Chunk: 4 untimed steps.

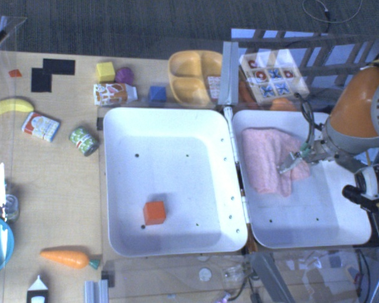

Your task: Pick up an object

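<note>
inside the right bin (341,226), a crumpled pink cloth (268,160) lies toward the far left wall. gripper (295,161) sits at the cloth's right edge, touching it; finger spread cannot be told. risk: soft folds may slip free on lift, or only a thin layer catches. orange cube (155,212) rests in the left bin (196,125).

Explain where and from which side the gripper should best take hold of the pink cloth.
Probably from above, at the raised fold on the cloth's right edge, under the gripper. The cloth lies crumpled and low in the right bin, so a bunched ridge gives the fingers more to pinch than its flatter left part.
</note>
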Tool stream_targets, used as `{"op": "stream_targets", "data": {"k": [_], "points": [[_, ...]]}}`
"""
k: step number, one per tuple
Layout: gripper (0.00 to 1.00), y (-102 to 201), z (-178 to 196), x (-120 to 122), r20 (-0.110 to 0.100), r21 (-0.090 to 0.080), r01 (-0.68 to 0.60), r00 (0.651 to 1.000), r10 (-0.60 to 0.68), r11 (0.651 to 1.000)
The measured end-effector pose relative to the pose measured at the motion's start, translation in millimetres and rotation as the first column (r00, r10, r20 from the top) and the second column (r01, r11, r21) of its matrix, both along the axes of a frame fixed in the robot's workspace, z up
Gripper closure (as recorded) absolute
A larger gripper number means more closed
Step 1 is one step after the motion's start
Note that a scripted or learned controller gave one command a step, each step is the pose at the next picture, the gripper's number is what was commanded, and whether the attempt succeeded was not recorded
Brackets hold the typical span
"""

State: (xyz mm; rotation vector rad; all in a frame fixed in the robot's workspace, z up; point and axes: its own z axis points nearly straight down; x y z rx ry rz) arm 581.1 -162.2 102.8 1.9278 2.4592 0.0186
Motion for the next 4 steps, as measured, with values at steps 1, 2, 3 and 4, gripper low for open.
{"op": "stream_targets", "data": {"k": [1,2,3,4], "points": [[0.0,-11,-12,7,-0.007,-0.001,-0.078,0.997,0.078,0.997],[1.0,-9,0,10,0.0,-0.001,-0.081,0.997,0.081,0.997],[1.0,64,55,90,-0.013,-0.001,-0.224,0.975,0.224,0.975],[1.0,82,82,56,-0.017,0.001,0.325,0.946,-0.324,0.946]]}}
